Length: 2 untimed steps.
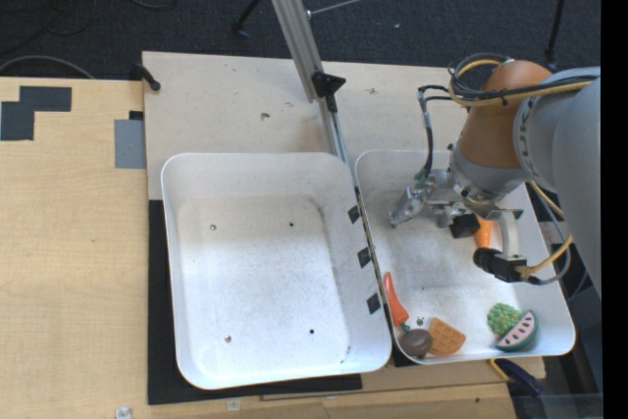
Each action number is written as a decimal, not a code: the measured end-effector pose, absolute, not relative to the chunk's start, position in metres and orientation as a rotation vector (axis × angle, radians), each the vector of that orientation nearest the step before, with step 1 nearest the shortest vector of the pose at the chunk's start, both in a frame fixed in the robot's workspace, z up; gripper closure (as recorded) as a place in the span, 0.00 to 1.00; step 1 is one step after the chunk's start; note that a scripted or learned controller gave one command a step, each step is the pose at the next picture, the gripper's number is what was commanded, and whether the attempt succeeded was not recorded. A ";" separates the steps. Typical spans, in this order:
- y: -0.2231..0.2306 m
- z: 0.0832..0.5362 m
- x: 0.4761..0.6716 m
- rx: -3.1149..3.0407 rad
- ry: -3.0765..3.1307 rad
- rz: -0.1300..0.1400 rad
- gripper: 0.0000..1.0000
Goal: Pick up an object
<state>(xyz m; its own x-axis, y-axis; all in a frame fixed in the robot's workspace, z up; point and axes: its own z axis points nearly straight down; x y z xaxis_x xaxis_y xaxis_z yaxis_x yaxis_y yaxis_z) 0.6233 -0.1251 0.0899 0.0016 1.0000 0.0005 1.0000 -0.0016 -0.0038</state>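
I saw the gripper over the right bin, couldn't tell its grip state, toys well apart at the near edge: orange stick, brown ball, waffle, watermelon slice.

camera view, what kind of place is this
Probably a robotics lab bench for grasping trials: a grey arm over two white bins, toy food such as a watermelon slice, cables on dark floor.
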 end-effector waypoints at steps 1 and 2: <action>-0.126 0.101 0.623 -2.227 -2.212 0.003 1.00; -0.119 0.161 0.627 -2.223 -2.224 -0.004 1.00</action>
